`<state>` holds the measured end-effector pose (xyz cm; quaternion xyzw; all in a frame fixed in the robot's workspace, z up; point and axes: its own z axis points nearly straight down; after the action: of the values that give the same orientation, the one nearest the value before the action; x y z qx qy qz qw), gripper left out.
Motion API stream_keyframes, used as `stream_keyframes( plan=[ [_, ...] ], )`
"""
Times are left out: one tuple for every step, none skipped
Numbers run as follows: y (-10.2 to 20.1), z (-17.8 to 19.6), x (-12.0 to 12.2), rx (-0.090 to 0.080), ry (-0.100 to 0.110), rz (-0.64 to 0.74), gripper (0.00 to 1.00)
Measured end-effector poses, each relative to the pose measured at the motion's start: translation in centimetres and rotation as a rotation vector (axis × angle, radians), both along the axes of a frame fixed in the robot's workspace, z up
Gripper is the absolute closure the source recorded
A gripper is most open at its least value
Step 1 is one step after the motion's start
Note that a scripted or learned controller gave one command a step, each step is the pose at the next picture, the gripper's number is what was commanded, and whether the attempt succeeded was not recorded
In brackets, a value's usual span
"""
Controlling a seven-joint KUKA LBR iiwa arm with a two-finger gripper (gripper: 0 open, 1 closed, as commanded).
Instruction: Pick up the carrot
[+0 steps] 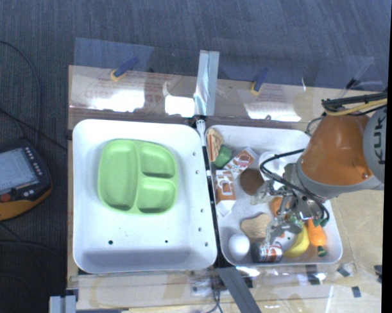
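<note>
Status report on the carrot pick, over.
Gripper low in right bin, fingers unclear. Carrot beside banana, not held. Can close by.

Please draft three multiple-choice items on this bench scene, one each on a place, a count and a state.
1. Where does the small orange carrot lie?
A. left bin
B. right bin, near corner
C. floor

2. How many compartments has the green plastic divided plate?
A. three
B. five
C. one

3. How does the plate sit?
A. flat in the left white bin
B. upside down
C. leaning on the wall

Answers: 1 B, it lies beside the yellow banana under the arm; 2 A, one long and two smaller wells; 3 A, its wells face up.
</note>
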<state>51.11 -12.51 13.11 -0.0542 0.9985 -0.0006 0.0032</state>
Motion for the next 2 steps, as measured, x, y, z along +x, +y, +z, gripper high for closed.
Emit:
stream_keyframes(
  plan=[
    [0.3,-3.8,2.9,-0.001,-0.002,-0.030,0.00],
    [2.2,-2.7,0.1,-0.019,-0.069,0.107,0.00]
  ],
)
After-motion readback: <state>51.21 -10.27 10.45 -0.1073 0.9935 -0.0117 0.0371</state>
